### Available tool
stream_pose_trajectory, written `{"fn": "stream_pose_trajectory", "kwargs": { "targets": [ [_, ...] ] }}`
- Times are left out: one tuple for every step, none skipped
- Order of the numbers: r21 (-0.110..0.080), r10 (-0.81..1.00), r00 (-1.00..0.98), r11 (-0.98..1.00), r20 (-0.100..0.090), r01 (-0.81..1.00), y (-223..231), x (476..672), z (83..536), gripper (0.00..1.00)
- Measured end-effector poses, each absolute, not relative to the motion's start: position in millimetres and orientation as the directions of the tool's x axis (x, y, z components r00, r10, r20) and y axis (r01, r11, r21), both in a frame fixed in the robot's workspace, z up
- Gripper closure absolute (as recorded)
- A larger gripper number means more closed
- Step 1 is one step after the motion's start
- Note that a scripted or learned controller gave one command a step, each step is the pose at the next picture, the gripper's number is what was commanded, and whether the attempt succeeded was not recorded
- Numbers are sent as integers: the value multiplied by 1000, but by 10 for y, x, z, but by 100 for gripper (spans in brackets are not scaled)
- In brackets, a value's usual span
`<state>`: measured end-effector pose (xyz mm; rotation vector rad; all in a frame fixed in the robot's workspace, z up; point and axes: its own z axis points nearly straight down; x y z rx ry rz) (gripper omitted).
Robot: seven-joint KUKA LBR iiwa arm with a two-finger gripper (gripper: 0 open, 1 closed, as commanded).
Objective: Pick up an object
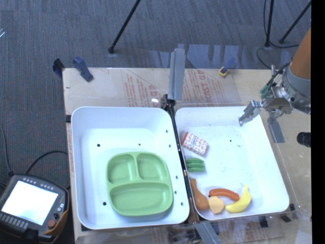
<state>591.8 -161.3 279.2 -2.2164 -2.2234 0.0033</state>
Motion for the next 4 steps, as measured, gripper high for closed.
{"fn": "stream_pose_trajectory", "kwargs": {
  "targets": [
    [-16,976,219,-219,1,976,-1587,5287,1267,0],
    [-4,996,-84,84,2,996,-1739,5620,1093,0],
    [-8,975,-224,224,6,975,-1207,4788,845,0],
    [-3,953,-303,303,3,953,-1476,4952,858,0]
  ]
}}
